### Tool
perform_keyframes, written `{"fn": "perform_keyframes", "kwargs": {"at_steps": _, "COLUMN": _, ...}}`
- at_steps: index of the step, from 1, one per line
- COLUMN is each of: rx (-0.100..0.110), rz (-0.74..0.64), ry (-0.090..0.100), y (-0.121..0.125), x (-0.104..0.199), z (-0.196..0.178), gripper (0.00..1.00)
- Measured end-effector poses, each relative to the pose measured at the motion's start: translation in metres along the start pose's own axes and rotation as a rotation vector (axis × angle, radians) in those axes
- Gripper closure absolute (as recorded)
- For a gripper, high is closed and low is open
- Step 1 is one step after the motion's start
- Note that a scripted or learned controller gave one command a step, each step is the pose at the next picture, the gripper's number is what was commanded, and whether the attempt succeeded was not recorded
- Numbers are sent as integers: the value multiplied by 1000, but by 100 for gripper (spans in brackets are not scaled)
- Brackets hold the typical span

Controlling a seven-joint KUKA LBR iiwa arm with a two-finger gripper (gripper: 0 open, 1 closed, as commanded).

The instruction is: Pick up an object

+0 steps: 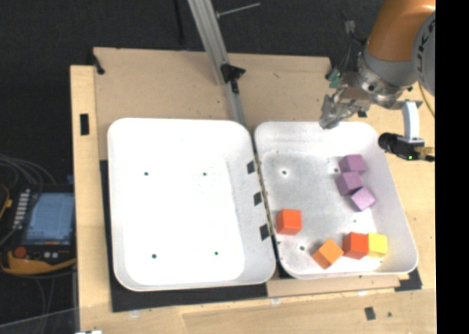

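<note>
Standing by the table (308, 69), nearest to me in the right bin (293, 142) there's a little row along the near rim: an orange block (329, 253), a red-orange block (355, 245) and a yellow block (377, 244), the last two touching and the yellow one right by the rim, so not much room to get around it. A bit further in, another orange cube (289, 221) sits alone by the divider, open space on its far and right sides, probably the easiest pick. Further still, three purple blocks (353, 179) are bunched together, stacked in a line running near to far. The jaws (333, 119) hang over the far rim of that bin, so everything lies toward me from them, the purple bunch nearest. Can't tell if the jaws are spread or pressed together. The left bin (183, 201) is off to the side.
</note>
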State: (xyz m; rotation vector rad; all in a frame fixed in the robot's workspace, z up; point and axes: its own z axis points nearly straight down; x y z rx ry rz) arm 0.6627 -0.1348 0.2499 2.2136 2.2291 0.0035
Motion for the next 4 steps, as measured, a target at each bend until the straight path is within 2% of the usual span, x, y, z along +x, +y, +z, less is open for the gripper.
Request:
{"fn": "perform_keyframes", "kwargs": {"at_steps": 1, "rx": 2, "rz": 1, "ry": -1, "y": 0, "x": 51, "z": 11, "gripper": 100}}
{"fn": "perform_keyframes", "kwargs": {"at_steps": 2, "rx": 2, "rz": 3, "ry": 0, "y": 1, "x": 93, "z": 6, "gripper": 100}}
{"fn": "perform_keyframes", "kwargs": {"at_steps": 4, "rx": -1, "rz": 0, "ry": -1, "y": 7, "x": 197, "z": -10, "gripper": 100}}
